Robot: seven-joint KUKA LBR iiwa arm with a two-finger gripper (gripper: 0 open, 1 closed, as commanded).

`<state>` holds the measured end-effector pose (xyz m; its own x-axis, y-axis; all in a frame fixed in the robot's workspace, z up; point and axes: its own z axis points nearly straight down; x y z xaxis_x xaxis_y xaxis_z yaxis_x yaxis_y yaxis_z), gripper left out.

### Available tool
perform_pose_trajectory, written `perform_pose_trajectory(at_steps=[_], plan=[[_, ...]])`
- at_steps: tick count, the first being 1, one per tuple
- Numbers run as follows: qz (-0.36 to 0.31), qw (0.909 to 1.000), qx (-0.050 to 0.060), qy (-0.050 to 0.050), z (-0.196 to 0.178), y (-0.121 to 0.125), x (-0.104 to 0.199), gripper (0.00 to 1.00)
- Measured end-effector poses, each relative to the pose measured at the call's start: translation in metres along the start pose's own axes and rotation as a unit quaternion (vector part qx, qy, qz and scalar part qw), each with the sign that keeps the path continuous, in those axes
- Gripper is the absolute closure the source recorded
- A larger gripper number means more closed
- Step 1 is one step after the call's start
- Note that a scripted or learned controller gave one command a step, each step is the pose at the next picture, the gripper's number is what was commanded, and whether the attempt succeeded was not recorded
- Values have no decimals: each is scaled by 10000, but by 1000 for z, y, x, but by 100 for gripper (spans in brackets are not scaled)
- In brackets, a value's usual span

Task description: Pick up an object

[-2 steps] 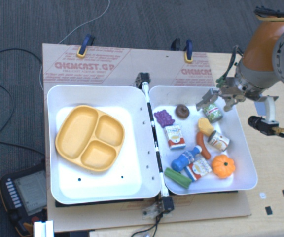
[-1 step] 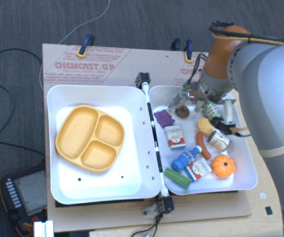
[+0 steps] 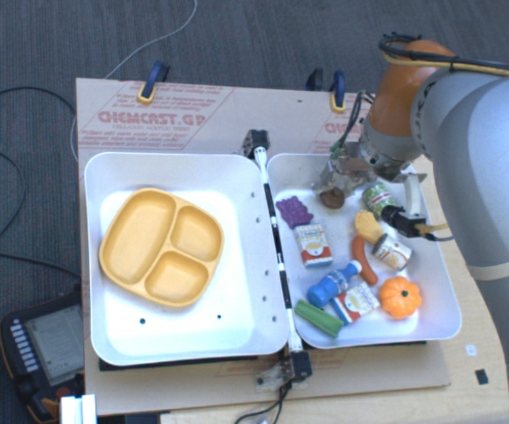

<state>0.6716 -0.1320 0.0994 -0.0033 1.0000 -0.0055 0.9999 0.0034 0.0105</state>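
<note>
- Gripper (image 3: 341,177) low at right bin (image 3: 440,321) back edge, by brown lump (image 3: 331,199); open or closed: can't tell.
- Board (image 3: 148,117) print reads "CHEMCAST GP".
- Yellow 3-section tray (image 3: 162,246) in left bin (image 3: 113,343).

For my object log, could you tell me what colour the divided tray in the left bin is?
Yellow-orange; the divided tray shows best in the camera view.

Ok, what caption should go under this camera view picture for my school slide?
Robot arm's gripper reaches into the toy-filled right bin beside a yellow tray.
</note>
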Motion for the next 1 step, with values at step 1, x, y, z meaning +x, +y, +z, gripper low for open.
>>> perform_pose_trajectory(at_steps=[1], plan=[[2,10000,44,30,-87,-47,81,100]])
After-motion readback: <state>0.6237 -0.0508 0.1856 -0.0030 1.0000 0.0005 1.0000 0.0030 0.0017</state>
